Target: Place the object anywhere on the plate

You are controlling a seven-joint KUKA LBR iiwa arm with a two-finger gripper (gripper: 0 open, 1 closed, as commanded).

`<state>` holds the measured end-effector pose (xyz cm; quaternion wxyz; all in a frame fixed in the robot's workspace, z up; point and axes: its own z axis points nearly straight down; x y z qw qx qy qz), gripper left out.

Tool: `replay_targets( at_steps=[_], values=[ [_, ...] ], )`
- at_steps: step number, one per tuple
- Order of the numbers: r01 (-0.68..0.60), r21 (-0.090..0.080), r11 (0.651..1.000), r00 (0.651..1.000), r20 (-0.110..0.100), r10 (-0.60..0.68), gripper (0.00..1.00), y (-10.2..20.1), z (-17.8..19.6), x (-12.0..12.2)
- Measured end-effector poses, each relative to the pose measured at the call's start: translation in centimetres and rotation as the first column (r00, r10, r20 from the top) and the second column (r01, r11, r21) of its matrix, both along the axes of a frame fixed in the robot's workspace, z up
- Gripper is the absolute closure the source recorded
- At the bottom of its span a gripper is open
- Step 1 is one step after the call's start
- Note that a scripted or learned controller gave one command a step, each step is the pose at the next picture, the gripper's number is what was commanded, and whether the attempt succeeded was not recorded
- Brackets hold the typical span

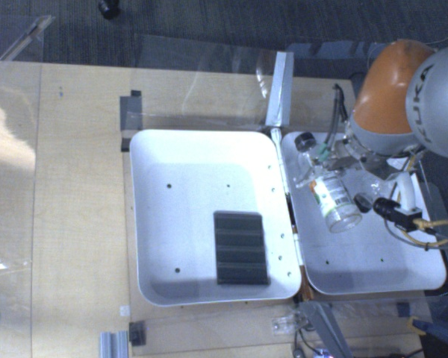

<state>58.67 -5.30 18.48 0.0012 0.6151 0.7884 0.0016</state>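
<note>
On the left part of the bench (pixel 67 200) you have bare pale wood, with a clear sheet lying over it and catching some glare near the left edge. Moving right, you come to the left bin (pixel 153 200), a shallow white tray with rounded corners. In it lies the plate (pixel 241 248), a dark ribbed rectangular slab, flat on the bin floor toward the bin's near right corner, close to the right wall but apart from it. A grey metal strip (pixel 278 88) stands along the far end of the seam between the two bins.

Next you reach the right bin (pixel 373 271), which looks greyer under the arm's shadow. The object, a small clear bottle (pixel 334 201) with a white and green label, lies on its side in the far left part of this bin, its length running slantwise from the far left toward the middle. The plate and the bottle are well apart, in different bins.

Just above the bottle, toward the bin's far edge, you see the claw (pixel 336 159) hanging from the arm (pixel 403 88), whose orange band and grey wrist cover the bench's far right corner. You cannot tell from here how the claw stands, and the bottle's upper end sits right by it. Cables (pixel 418 226) trail over the right side of the bin
</note>
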Motion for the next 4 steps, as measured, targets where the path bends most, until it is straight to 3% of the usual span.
replay_targets(
  at_steps=[1, 2, 3, 4],
  values=[
    [-0.111, 0.0, 0.994, 0.994, 0.0, 0.111, 1.0, 6.2, 2.7, -1.7],
    [-0.281, -0.001, 0.96, 0.96, -0.002, 0.281, 1.0, 15.0, -0.2, 0.2],
    [-0.057, 0.0, 0.998, 0.998, -0.002, 0.057, 1.0, 16.5, 2.6, -0.1],
    [-0.06, 0.0, 0.998, 0.998, -0.003, 0.06, 1.0, 25.8, -8.5, -1.7]
  ],
)
